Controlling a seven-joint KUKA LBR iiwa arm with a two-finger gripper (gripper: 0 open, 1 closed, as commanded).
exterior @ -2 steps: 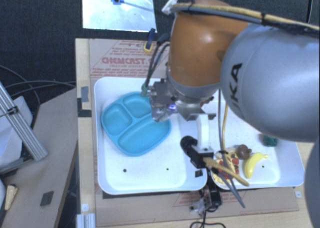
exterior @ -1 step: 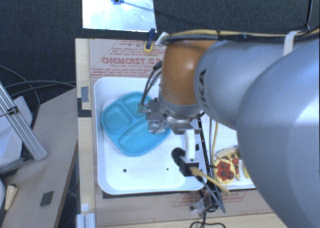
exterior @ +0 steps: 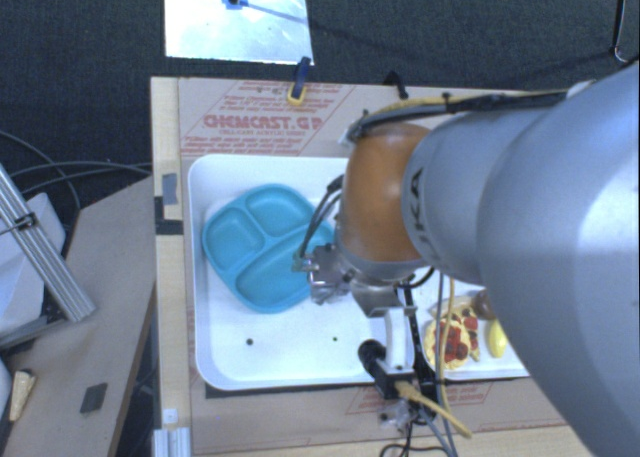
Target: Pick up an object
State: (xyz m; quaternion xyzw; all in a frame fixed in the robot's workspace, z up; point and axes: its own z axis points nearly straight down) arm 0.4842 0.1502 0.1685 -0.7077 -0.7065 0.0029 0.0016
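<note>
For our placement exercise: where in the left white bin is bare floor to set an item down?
Bare floor lies along the left white bin's near wall, below the blue divided plastic plate. It is crowded on the right, where the grey arm overhangs.

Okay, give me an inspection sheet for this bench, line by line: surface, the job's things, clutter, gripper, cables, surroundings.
Surface: bench with a white bin on the left, lying on brown board printed with red lettering.
Job's things: a blue divided plate lies flat in the left bin; a yellow and red item sits further right, partly hidden by the arm.
Clutter: two small dark specks on the bin floor.
Gripper: the wrist hangs over the plate's right edge; fingers hidden.
Cables: black and yellow leads run down past the bin's near edge.
Surroundings: dark carpet, a shiny metal sheet, an aluminium rail at left.
</note>
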